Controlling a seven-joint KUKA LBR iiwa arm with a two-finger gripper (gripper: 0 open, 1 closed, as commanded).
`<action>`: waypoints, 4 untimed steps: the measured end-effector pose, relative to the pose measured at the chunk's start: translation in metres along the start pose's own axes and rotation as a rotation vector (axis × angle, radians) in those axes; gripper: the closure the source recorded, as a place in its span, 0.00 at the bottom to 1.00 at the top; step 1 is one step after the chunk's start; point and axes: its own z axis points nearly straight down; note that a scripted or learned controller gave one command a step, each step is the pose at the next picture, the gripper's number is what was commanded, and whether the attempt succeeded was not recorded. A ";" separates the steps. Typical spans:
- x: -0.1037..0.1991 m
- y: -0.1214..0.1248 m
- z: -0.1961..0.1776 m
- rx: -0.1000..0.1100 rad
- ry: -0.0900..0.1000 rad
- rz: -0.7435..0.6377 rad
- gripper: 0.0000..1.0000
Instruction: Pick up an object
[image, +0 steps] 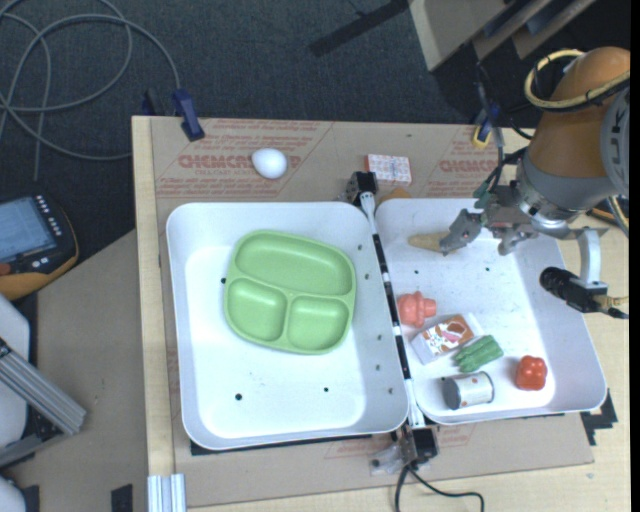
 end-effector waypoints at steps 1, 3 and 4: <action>-0.004 -0.071 0.106 -0.001 -0.001 0.001 0.00; -0.004 -0.070 0.096 -0.005 -0.002 0.002 0.00; -0.016 -0.124 0.100 0.000 0.000 0.002 0.00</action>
